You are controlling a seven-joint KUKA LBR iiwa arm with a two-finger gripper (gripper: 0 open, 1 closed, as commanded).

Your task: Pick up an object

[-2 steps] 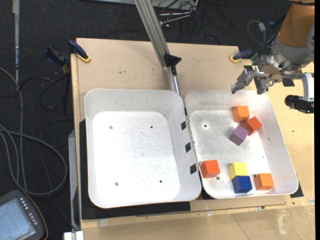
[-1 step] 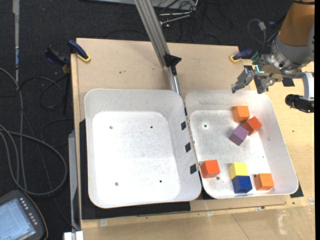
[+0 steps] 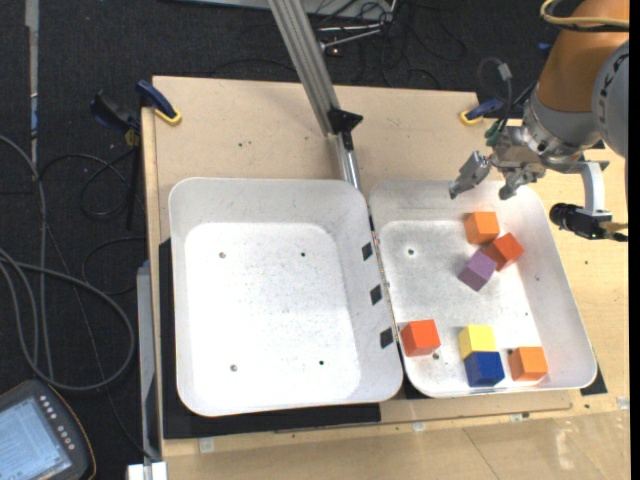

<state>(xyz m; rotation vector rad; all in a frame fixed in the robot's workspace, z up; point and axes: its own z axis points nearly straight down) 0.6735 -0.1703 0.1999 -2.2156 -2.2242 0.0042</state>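
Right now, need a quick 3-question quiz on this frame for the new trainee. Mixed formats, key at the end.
1. True or false: the left bin holds most of the blocks.
2. Multiple choice: which block touches the yellow block on its near side? A) purple block B) blue block C) an orange block
3. Short answer: where is the gripper relative to the right bin?

Key:
1. False. All the blocks sit in the right bin.
2. B. The blue block is right against it.
3. Over the bin's far edge, fingers spread with nothing between them, just beyond the nearest orange block.
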